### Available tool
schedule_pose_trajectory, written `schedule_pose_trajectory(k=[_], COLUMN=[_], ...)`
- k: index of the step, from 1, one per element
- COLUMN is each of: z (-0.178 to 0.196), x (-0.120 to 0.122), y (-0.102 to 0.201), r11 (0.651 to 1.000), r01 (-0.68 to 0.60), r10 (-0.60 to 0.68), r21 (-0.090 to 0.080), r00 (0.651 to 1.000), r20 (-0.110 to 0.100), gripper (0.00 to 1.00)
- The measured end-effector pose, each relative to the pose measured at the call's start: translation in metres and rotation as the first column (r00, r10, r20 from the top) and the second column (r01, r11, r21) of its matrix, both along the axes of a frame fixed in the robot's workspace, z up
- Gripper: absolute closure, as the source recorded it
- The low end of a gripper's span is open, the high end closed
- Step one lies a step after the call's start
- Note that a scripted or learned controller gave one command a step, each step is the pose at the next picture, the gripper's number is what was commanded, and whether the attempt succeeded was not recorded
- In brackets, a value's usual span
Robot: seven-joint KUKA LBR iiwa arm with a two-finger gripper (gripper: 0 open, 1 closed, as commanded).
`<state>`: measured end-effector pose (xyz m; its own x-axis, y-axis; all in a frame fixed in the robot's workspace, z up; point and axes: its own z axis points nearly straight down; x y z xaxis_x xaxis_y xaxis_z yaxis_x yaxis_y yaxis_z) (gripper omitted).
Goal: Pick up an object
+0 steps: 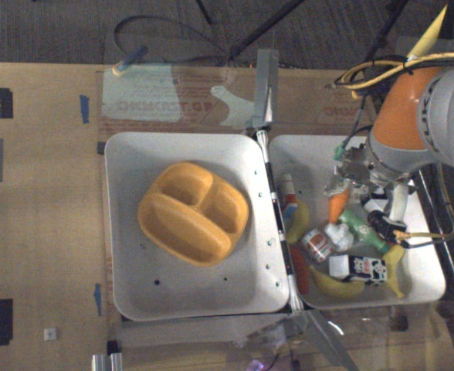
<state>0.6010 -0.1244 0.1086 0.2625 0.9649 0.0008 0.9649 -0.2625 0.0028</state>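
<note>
While the yellow divided plastic plate (194,212) sits in the left white bin (127,168), the end effector (343,195) grips an orange carrot-shaped toy (338,205) above the cluttered right white bin (424,280).

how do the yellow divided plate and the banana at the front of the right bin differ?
Plate is wide, rounded and split into three compartments; banana is slim and curved.
Plate lies alone in the left bin; banana is crowded among clutter in the right bin, next to a small black-and-white carton.
Plate is far from the tool; banana lies in the same bin as the tool.
Both are yellow and rest on a bin floor.
</note>
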Motion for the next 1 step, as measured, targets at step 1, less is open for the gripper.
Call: schedule_pose_trajectory(k=[1], z=[0.0863], x=[-0.0030], y=[-0.0120], r11=[0.982], r01=[-0.189], r10=[0.189], r21=[-0.002], r00=[0.982], r20=[0.000], gripper=[1.00])
